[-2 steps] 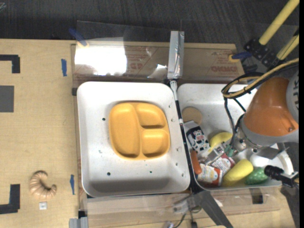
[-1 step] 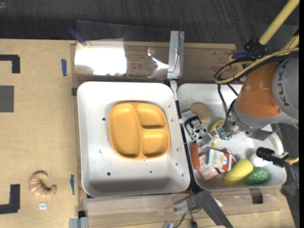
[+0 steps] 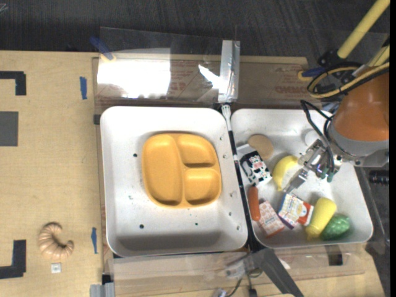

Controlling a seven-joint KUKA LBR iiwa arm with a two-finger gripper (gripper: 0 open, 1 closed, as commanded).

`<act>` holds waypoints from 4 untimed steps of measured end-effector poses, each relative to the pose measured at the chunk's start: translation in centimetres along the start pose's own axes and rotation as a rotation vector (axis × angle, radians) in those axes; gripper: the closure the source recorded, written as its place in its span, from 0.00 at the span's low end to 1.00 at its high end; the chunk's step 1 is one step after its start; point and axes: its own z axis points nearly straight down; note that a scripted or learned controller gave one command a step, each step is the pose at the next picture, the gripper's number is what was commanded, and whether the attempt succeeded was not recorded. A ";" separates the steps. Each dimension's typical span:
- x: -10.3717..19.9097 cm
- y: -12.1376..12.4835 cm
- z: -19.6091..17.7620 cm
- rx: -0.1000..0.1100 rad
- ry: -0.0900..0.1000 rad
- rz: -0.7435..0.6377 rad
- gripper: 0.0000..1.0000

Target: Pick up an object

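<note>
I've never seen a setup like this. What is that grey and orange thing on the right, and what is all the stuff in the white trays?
It is a robot arm, seen from a camera above the bench. Its gripper hangs over the right bin, above a yellow lemon-like toy. I cannot tell whether it holds anything. That bin also has a tan oval piece, small snack packets, an orange stick and a yellow and green toy. The left bin holds a yellow divided plate. A croissant-like toy lies on the bench.

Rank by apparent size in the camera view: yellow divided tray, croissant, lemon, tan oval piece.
1. yellow divided tray, clearly largest.
2. croissant on the bench.
3. lemon and tan oval piece: too alike to rank; the pincer partly covers the lemon.
</note>
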 end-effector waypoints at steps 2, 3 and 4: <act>-8.6 1.9 4.2 -0.003 -0.002 0.168 0.00; -4.1 4.2 4.1 -0.001 0.001 0.457 0.00; -2.8 3.3 -3.0 0.000 0.000 0.707 0.00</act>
